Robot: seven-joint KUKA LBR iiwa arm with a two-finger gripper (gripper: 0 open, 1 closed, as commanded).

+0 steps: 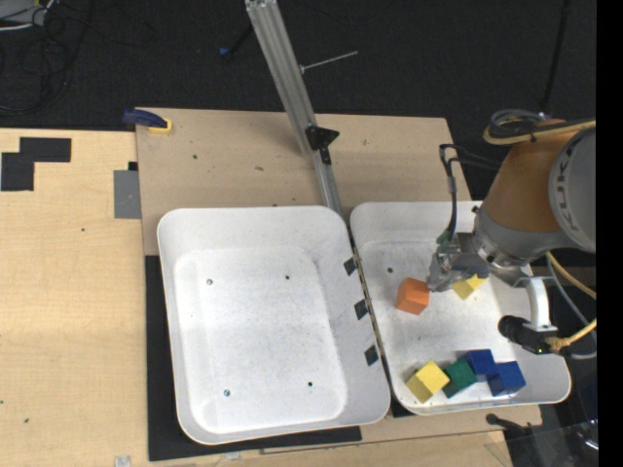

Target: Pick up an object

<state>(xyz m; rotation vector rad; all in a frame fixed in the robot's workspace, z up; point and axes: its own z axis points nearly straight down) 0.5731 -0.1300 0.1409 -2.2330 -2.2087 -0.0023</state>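
In the right bin, the pincer hangs low between an orange cube, just to its left, and a small yellow block to its right. Whether it grips anything, I cannot tell. Open floor lies toward the far wall.

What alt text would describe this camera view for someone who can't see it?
A grey-and-orange robot arm reaches from the right, its gripper low in the right bin between an orange block and a small yellow block. Yellow, green and blue blocks cluster near the front edge.
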